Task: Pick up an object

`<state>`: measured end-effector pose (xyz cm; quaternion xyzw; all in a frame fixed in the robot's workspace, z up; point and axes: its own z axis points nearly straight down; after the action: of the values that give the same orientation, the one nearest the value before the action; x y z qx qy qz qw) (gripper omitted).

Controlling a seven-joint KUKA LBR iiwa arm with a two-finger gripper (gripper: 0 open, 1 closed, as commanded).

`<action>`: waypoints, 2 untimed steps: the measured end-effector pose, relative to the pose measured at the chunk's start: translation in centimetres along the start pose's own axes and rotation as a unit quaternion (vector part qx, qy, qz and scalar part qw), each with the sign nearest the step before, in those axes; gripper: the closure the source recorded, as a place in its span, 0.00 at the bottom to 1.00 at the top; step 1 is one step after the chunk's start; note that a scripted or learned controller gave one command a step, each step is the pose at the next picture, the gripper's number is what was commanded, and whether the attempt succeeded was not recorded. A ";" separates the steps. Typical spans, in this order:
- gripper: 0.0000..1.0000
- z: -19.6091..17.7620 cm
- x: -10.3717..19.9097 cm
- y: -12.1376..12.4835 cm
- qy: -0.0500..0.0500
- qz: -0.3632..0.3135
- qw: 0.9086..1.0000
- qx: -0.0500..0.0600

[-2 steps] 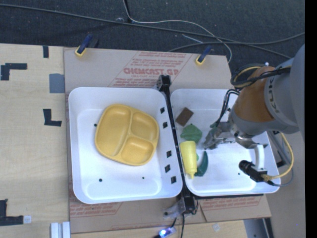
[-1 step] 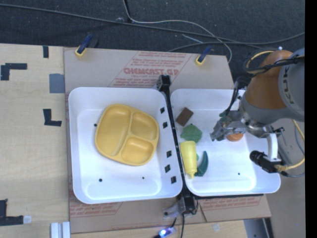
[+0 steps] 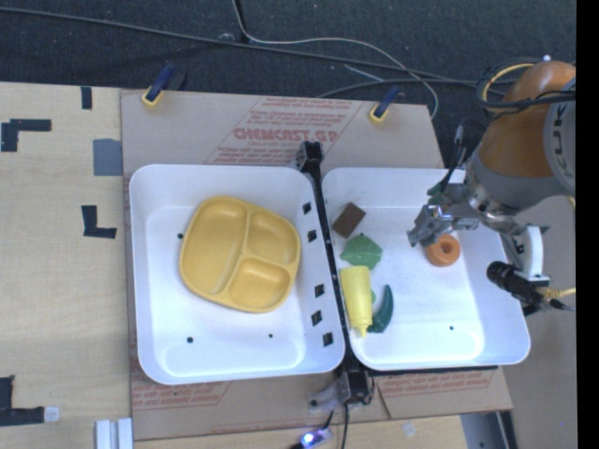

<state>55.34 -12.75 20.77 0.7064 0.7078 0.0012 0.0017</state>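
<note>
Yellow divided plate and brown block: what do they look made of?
Yellow divided plate: likely molded plastic, with smooth rounded compartments, uniform colour and a soft sheen. Brown block: flat matte faces and square edges, perhaps painted wood or plastic; too small to tell.

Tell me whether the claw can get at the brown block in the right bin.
Probably yes. The brown block lies alone on bare bin floor, apart from the green piece, and the claw is in the same bin with nothing between.
</note>
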 end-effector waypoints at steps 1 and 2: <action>1.00 -0.3 0.1 0.0 0.001 0.000 1.000 0.003; 1.00 -1.1 5.9 0.4 0.001 -0.003 1.000 0.002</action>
<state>55.76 -6.84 21.86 0.7045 0.7097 0.0005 -0.0009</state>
